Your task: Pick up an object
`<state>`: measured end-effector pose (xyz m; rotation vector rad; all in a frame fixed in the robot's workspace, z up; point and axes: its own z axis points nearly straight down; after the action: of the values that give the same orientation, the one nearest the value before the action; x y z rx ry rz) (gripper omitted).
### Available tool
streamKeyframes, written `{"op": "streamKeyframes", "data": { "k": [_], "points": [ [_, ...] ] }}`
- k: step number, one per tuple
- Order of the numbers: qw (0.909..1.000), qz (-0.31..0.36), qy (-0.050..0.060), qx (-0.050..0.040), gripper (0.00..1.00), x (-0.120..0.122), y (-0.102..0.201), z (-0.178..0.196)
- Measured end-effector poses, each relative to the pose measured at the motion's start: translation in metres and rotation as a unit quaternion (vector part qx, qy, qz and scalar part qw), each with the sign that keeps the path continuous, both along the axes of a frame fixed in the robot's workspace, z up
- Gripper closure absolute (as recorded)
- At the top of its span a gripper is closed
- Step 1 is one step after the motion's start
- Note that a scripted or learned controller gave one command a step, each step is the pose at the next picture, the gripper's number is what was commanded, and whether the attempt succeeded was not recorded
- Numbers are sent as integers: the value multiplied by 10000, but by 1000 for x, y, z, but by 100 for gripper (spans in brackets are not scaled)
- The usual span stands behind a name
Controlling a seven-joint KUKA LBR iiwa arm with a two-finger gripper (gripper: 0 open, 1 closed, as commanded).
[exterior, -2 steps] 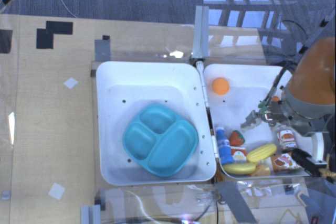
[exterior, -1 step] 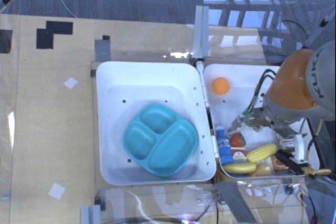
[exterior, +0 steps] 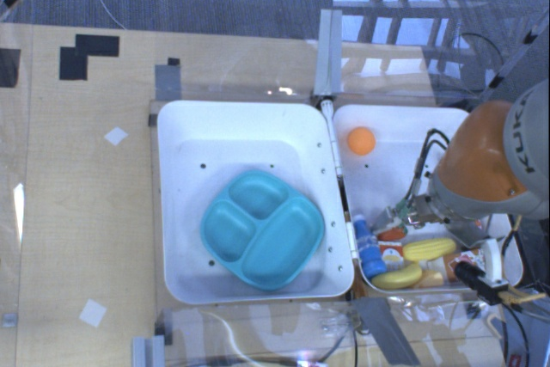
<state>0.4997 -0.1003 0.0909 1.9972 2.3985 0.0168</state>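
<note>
Your pincer (exterior: 411, 215) hangs low in the right bin (exterior: 404, 120), under the grey arm (exterior: 481, 168) with its orange band. You cannot tell how its jaws stand: the wrist and cables hide them, and nothing can be seen held between them.

Just below the pincer lies a clutter of things against the bin's near wall. A small red piece (exterior: 392, 233) sits right under it, so close that you cannot tell whether they touch. Just beyond that, towards the near wall, is a yellow banana (exterior: 428, 250), and a second banana (exterior: 397, 277) lies beyond the first. To the pincer's left, against the wall between the bins, a blue bottle (exterior: 368, 247) stands. An orange ball (exterior: 362, 141) rests alone well behind the pincer, towards the far left corner of this bin.

Further left, in the other bin (exterior: 185, 125), a blue divided plate (exterior: 262, 228) lies flat, well apart from the pincer. Both bins rest on the pale wooden tabletop (exterior: 77, 185).
</note>
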Motion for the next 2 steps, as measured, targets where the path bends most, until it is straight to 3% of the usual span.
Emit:
{"op": "streamKeyframes", "data": {
  "k": [1,2],
  "points": [
    [9898,1424,80,3,0,7,26,95],
    [9897,1429,19,-30,0,14,2,0]
  ]
}}
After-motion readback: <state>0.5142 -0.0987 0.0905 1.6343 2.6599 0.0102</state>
